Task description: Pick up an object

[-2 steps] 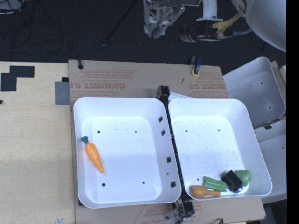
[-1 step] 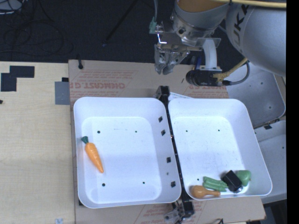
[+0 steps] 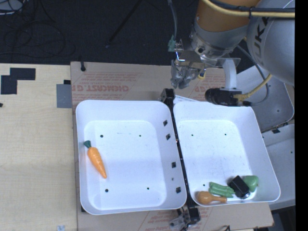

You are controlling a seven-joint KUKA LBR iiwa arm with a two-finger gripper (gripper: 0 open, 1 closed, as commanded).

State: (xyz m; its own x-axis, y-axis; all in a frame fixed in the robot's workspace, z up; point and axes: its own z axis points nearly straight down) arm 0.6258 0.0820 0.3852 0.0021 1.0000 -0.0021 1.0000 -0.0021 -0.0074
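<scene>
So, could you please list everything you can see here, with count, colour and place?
bins: two, white, side by side on the bench
carrot: one, orange with a green top, left bin, near its left wall
pear: one, tan-orange, right bin, front edge
beans: one cluster, green, right bin, just behind the pear
black block: one, black, right bin, front right corner
green piece: one, green, right of the black block, partly hidden
cardboard: one sheet, brown, under the bins
arm: one, grey with an orange band, above the right bin's far edge
gripper: one, metallic, behind the bins' divider
</scene>
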